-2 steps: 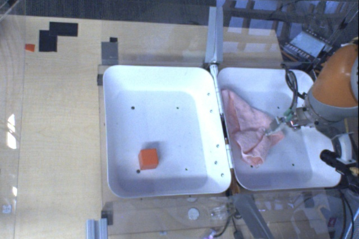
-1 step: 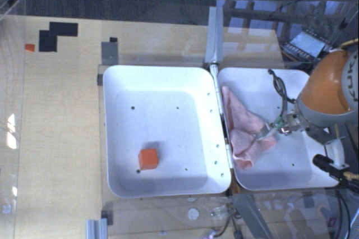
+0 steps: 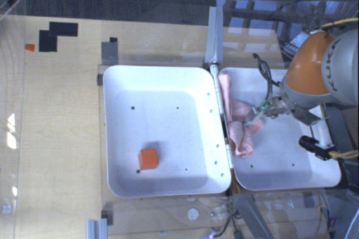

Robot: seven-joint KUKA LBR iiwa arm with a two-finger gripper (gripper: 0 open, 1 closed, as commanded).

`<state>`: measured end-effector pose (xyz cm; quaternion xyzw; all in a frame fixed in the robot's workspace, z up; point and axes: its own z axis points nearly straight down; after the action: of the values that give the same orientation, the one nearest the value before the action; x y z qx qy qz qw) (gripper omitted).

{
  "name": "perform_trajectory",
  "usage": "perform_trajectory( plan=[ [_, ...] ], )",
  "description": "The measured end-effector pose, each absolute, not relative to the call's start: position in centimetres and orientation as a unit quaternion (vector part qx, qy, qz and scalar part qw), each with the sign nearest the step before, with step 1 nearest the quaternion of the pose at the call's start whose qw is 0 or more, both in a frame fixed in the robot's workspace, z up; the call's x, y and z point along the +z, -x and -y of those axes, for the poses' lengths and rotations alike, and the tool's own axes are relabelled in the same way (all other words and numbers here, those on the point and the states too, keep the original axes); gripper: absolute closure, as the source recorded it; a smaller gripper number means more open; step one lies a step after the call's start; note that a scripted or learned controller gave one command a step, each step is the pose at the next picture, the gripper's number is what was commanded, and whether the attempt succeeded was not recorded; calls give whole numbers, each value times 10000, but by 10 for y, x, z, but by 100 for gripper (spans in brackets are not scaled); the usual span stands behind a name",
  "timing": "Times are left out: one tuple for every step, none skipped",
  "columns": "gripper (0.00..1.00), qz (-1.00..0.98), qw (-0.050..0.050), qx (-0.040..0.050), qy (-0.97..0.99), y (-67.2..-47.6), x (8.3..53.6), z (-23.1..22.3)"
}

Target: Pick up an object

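So the grey arm with the orange band (image 3: 314,67) comes in from the right side and sits over the right shallow white bin (image 3: 291,173). Its fingers (image 3: 259,113) are down at a crumpled pale pink cloth (image 3: 238,120), which lies along that bin's left wall, running from near the far left corner to about halfway down. The tips look like they're touching the cloth's right edge, but honestly I can't tell if they're open or pinched on it; that spot is too small and cluttered.

Over in the left shallow white bin (image 3: 162,83) there's a small orange block (image 3: 148,159), sitting near the front left corner, well apart from the arm. Both bins sit side by side on the light wooden worktop (image 3: 56,137), touching along their shared edge.
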<state>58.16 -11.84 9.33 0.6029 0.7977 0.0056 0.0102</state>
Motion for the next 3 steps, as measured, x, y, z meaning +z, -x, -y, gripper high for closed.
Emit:
perform_trajectory(
  plan=[
    [0, -8247, 117, 49, -5654, -571, 94, 93],
    [0, -7868, 50, 31, -6172, -607, 188, 69],
    [0, -7899, 44, 32, -6132, -586, 98, 86]
  ],
)
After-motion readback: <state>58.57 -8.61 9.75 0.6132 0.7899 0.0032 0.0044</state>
